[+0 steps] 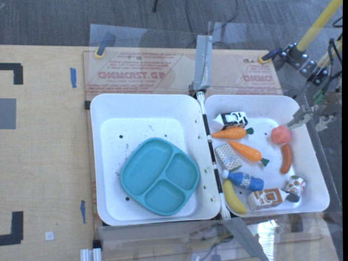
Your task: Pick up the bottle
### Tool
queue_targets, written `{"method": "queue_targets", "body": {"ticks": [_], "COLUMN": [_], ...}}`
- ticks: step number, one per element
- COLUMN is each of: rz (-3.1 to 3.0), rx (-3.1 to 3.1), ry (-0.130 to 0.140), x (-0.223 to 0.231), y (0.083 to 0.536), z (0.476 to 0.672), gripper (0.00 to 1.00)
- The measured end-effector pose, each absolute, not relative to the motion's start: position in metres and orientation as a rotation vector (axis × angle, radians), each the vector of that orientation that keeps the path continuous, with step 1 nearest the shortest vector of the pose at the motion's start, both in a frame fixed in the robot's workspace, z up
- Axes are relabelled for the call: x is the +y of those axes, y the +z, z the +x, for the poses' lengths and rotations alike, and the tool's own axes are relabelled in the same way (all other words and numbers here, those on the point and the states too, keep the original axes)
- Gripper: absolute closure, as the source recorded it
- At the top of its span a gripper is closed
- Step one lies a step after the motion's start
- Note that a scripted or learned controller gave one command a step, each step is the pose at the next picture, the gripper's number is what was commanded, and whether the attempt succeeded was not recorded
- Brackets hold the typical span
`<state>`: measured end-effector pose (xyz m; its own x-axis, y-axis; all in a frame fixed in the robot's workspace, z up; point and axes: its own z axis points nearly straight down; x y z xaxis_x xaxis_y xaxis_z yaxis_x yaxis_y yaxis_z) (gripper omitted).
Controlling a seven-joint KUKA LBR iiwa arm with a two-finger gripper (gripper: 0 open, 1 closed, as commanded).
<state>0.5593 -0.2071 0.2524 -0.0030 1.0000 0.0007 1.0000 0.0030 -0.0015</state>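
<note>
Can't tell hand (302, 117) state at right bin's (321, 184) 3 o'clock; I'd descend on the small blue plastic bottle (244, 180) at 6, across its body, clear of the yellow banana (234, 198).

I see two shallow white bins side by side on the wooden bench (43, 162). The left bin (103, 113) contains a teal three-compartment plate (159, 176), lying flat toward the bin's lower centre. The right bin (318, 192) holds several toy foods. Two carrots (232, 132) (247, 151) lie at centre left, one above the other. A black-and-white item (234, 118) sits at the upper centre. A pink ball (281, 135) rests at right, with a sausage (286, 158) just below it. A banana (234, 197) lies along the lower left wall. An orange-and-white carton (265, 198) lies near the lower edge. A checkered packet (228, 156) sits left of centre.
</note>
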Motion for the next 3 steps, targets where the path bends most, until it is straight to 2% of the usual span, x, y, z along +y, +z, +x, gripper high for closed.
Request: {"method": "queue_targets", "body": {"ticks": [1,2,3], "rz": [-2.217,-2.223,-1.942], "rx": [-2.224,-2.218,-2.498], "ry": [0.001,0.001,-0.026], "x": [-0.207,-0.119,-0.108], "y": [0.252,0.165,0.116], "z": [0.559,0.479,0.487], "gripper": [0.0,0.0,0.0]}}
